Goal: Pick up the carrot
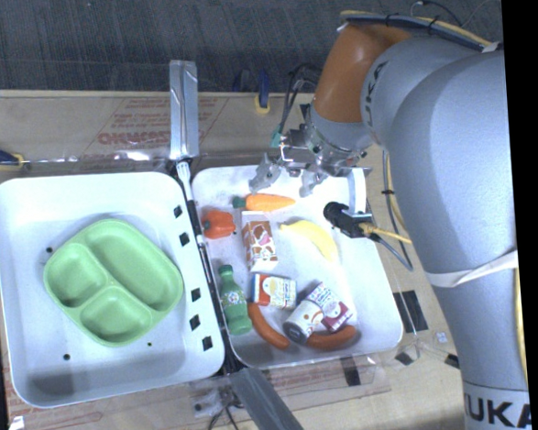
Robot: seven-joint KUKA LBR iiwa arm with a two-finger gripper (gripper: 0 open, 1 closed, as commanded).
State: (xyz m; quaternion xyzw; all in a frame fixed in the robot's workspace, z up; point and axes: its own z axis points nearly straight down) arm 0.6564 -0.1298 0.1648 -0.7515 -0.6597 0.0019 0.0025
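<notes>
Above the right bin (387, 325), the hand (289, 173) hovers just behind the carrot (270, 201), fingers spread and holding nothing, placed seemingly for a grasp.

Dark ribbed floor (100, 37) surrounds a cardboard-covered bench (88, 121).
</notes>
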